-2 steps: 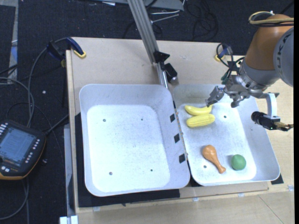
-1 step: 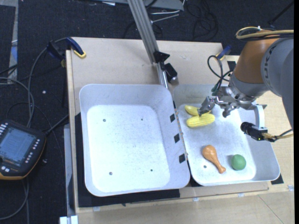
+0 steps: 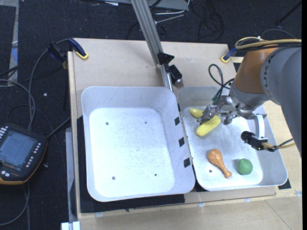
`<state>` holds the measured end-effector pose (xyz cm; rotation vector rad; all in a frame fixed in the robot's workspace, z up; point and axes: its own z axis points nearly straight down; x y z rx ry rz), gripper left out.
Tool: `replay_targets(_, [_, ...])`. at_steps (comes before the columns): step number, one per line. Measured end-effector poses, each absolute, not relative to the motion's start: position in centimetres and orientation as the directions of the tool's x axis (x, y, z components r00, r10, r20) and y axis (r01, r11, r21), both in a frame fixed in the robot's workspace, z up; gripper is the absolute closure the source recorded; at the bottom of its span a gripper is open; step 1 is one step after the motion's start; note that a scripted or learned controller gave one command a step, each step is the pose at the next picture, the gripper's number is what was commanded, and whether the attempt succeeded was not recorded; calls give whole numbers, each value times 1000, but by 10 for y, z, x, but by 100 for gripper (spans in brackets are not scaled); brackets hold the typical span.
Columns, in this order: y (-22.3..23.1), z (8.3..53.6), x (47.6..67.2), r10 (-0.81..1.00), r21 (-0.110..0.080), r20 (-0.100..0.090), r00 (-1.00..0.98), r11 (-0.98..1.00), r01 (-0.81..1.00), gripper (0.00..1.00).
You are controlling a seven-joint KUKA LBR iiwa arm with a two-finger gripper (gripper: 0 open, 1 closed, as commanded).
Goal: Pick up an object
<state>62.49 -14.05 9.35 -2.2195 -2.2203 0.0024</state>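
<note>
Green ball [image 3: 245, 166] nr front, arm [image 3: 268, 75] bent down, end effector [image 3: 216, 113] on corn cob [image 3: 208, 126]

No text, label, brand, number or sign can be read anywhere in the camera view. The handheld control pendant [image 3: 17, 152] lying on the floor at the left has a lit screen, but whatever stands on it is too small and blurred to make out. The small dark patches along the right wall of the left bin [image 3: 178, 128] carry no lettering that can be told.
</note>
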Motion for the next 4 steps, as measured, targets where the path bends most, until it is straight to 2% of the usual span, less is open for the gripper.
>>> replay_targets(1, [-141, 106, 626, 1000, 1, 0, 0, 0, 1000, 100])
replay_targets(4, [-138, 279, 635, 1000, 5, -1, -1, 1, 1000, 100])
